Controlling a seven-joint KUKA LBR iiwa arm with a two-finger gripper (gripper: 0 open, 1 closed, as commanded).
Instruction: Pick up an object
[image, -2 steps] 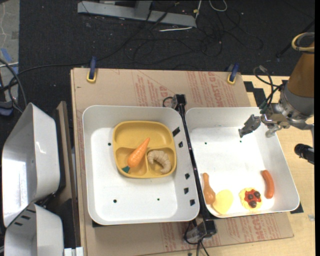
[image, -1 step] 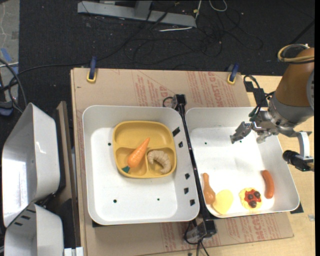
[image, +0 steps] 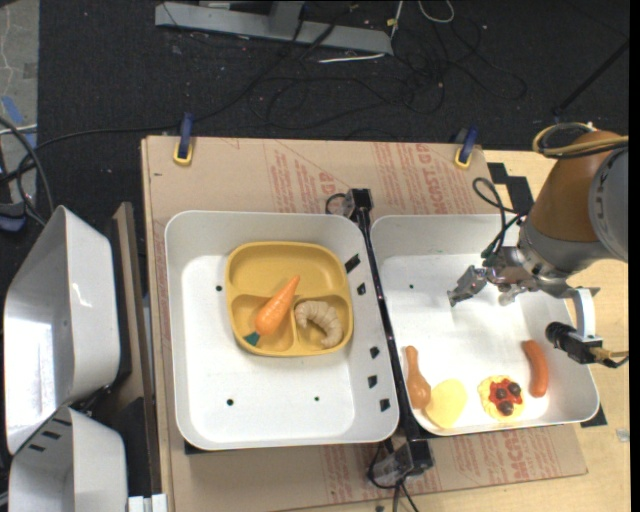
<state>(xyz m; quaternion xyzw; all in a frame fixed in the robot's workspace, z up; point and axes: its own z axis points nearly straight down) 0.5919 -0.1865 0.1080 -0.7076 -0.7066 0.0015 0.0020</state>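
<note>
While the arm (image: 580, 205) reaches in over the right bin (image: 430, 240), its gripper (image: 490, 283) hangs above bare white floor; whether it is open or shut cannot be told. Below the gripper, along the bin's near edge, lie a drumstick (image: 415, 376), a yellow round piece (image: 448, 400), a small tart (image: 501, 395) and a sausage (image: 537, 368). Well to its left, the left bin (image: 200, 400) bears a yellow divided plate (image: 250, 265) with a carrot (image: 276, 306) and a shrimp (image: 320, 322).
</note>
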